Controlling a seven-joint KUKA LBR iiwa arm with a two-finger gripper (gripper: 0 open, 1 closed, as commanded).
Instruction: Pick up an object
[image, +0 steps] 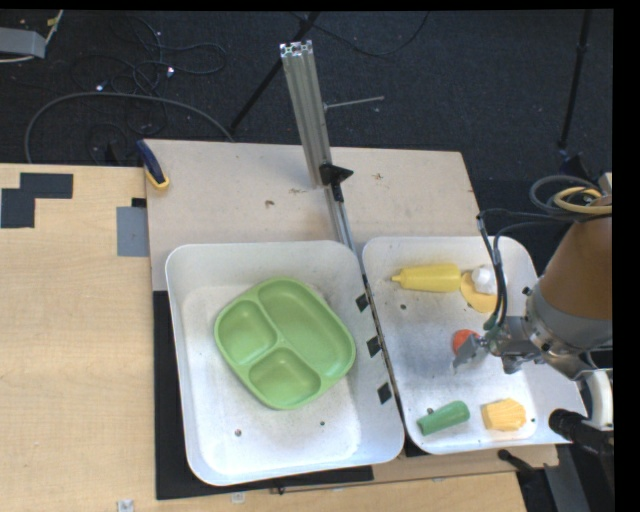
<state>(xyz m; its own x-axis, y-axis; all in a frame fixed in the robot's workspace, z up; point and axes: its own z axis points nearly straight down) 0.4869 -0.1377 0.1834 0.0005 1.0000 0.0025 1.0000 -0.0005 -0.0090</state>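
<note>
gripper low over the red item in the right bin

a dark floor strewn with cables lies behind the tabletop (300, 190), a pale board with a light wooden surface running off its left edge. an aluminium post (308, 110) stands near the tabletop's back edge, and two shallow white bins sit side by side along the front edge. the left bin (190, 300) carries a green divided plate (284, 341), lying flat near its middle with its three wells up.

the right bin (400, 340) holds the loose pieces, spread apart, likely so that each can be taken on its own. a yellow bottle-like object (428, 278) lies on its side near the back edge, its long axis running left to right with the narrow end toward the left wall. a small yellow-and-white piece (482, 287) sits just beside its right end. a green cylinder (443, 417) lies near the front edge, its long axis running across the bin and tilted slightly, right end nearer the back. a yellow block (504, 414) rests just beside it toward the front right corner.

the arm reaches in over the bin's right edge, and the gripper (476, 349) sits low near a small red object (463, 341) about mid-bin, seemingly the one it is after. that object is too small and too covered to judge its axis. whether the gripper is spread or closed cannot be told, nor whether it touches the red object.
</note>
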